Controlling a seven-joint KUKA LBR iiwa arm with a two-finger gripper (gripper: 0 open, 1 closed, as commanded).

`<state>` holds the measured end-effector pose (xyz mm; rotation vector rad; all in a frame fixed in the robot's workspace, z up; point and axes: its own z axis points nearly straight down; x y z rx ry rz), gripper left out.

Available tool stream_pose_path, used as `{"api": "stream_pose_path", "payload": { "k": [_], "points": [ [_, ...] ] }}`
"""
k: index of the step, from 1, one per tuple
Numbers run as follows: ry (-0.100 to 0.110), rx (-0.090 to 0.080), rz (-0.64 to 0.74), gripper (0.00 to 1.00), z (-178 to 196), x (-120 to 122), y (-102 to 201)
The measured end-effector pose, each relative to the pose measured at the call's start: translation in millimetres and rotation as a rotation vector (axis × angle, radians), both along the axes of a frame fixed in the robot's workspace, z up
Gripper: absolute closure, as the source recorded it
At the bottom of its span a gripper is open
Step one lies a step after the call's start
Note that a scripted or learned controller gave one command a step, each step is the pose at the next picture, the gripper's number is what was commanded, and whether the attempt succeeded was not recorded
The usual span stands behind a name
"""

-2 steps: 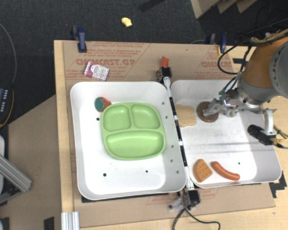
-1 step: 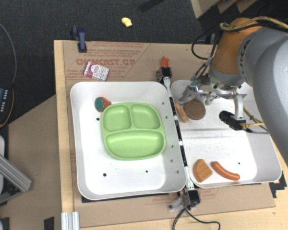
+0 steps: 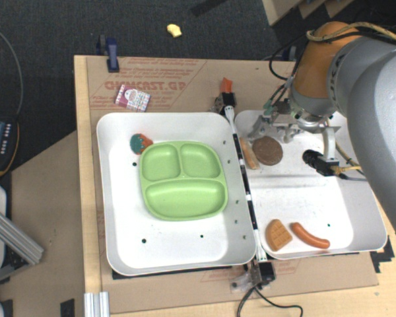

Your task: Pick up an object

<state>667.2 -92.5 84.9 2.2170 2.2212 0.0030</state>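
Cookie is what we call the brown disc lying in the right bin, near that bin's far left corner, and we judge it the likeliest thing to be picked, because the tool hangs just above its far edge. We cannot tell whether the tool is released or clenched; its tip is too tangled with cables and metal to read, and nothing shows between its fingers. Just beside the cookie, toward the left bin, a tan stick lies along the shared wall, close enough that a descent could nudge it. Well away from the cookie, at the near edge of the same bin, a waffle piece and a sausage sit side by side. In the left bin a green divided plate lies flat with a small red-and-green ball touching its far left corner.
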Motion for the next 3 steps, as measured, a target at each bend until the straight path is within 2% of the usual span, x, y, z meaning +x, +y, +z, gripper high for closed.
{"api": "stream_pose_path", "payload": {
  "k": [1,2,3],
  "points": [
    [0.006,0.001,-0.002,0.00,0.1,-12.0,-1.1],
    [0.000,0.000,0.000,0.00,0.0,0.0,-2.3],
    [0.006,0.001,-0.003,0.00,0.0,-19.1,-11.8]
  ]
}}
